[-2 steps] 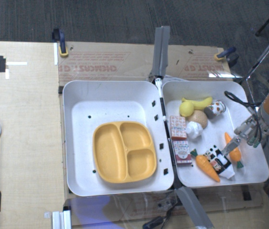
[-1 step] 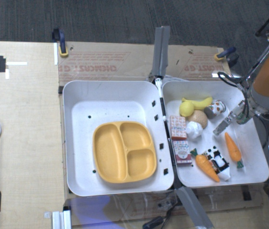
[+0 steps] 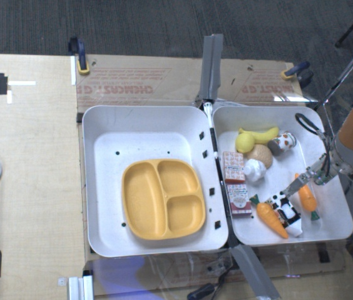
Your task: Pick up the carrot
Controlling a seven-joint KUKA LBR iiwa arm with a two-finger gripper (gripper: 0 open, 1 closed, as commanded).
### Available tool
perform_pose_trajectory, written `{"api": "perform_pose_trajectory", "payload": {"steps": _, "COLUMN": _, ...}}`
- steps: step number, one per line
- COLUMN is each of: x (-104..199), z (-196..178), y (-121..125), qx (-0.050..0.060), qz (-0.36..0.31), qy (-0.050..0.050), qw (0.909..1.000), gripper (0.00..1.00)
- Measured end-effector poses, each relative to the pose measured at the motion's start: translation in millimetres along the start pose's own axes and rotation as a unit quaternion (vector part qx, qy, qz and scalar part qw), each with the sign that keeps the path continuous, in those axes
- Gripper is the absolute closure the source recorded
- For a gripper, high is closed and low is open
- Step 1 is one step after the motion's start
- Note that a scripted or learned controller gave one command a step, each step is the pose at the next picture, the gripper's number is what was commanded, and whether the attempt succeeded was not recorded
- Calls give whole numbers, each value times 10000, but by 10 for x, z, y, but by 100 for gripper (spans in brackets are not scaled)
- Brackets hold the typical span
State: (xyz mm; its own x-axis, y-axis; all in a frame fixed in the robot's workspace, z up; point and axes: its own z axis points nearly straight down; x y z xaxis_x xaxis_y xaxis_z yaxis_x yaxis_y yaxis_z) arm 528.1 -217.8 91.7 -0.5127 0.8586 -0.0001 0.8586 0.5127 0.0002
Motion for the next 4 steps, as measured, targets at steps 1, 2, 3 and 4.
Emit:
{"api": "perform_pose_trajectory", "payload": {"steps": 1, "x": -90, "z": -123, "y": 70, "qx": -6, "qz": -52, "qy": -6, "qw": 10000, "gripper": 0}}
{"api": "perform_pose_trajectory", "payload": {"steps": 2, "x": 123, "z": 6, "y": -241, "qx": 0, "qz": 485, "qy": 17, "qw": 9988, "gripper": 0}}
{"api": "perform_pose_trajectory", "payload": {"steps": 3, "x": 117, "z": -82, "y": -235, "qx": -2, "qz": 485, "qy": 13, "qw": 9988, "gripper": 100}}
{"api": "perform_pose_trajectory", "payload": {"steps": 4, "x": 339, "z": -1138, "y": 146, "qx": 4, "qz": 1734, "qy": -7, "qw": 9848, "gripper": 100}}
